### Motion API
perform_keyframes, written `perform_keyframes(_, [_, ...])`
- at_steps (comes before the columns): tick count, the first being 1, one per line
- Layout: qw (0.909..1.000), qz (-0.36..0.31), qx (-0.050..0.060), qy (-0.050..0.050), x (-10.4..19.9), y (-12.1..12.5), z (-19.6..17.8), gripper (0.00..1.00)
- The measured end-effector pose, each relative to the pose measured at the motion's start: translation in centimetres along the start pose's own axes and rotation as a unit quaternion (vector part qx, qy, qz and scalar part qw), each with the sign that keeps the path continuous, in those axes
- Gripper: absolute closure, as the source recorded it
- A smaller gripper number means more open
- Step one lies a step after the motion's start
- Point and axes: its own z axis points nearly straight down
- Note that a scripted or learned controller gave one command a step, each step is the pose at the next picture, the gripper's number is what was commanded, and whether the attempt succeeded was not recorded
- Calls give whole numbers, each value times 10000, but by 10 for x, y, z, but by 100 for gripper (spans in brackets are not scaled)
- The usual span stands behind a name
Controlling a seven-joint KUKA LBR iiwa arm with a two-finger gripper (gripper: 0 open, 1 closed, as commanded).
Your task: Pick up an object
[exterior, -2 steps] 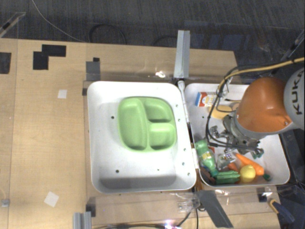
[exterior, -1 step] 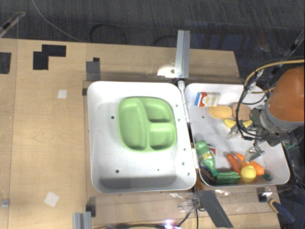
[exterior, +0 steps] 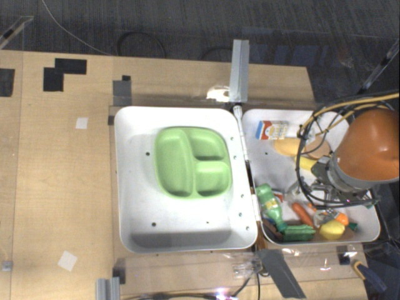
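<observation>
In the camera view you have two shallow white plastic bins side by side on the wooden bench. The left white bin (exterior: 134, 167) holds a pale green divided plastic tray (exterior: 190, 161) lying flat near its middle, long axis running roughly from 11 to 5 o'clock, with bare white floor all round it, widest toward 6 and 9 o'clock. The right white bin (exterior: 370, 229) is much tighter for you: the grey arm with its orange band (exterior: 369, 149) covers its 3 o'clock half, wrapped in black and yellow cables. The two-finger gripper (exterior: 325, 199) sits low under the wrist among the cables, and you cannot tell how it is set or whether it has hold of anything. Along the bin's 6 o'clock wall lie a dark green elongated toy (exterior: 294, 232), long axis 9 to 3 o'clock, and a yellow lemon-shaped toy (exterior: 332, 230) just beside it at 3 o'clock. An orange carrot-shaped toy (exterior: 303, 213) points from 11 to 5 o'clock, near the gripper. A white carton with red and blue print (exterior: 272, 130) lies at 12 o'clock, close to the far wall, with a pale yellow rounded toy (exterior: 289, 147) just beside it.
</observation>
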Motion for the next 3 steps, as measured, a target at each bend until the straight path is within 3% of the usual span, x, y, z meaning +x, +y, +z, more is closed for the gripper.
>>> perform_keyframes(1, [9967,-809,-21,-14,-74,-40,3,0])
perform_keyframes(2, [9985,-551,-22,-8,-58,23,0,0])
perform_keyframes(3, [9920,-1263,-32,-11,-100,-13,2,0])
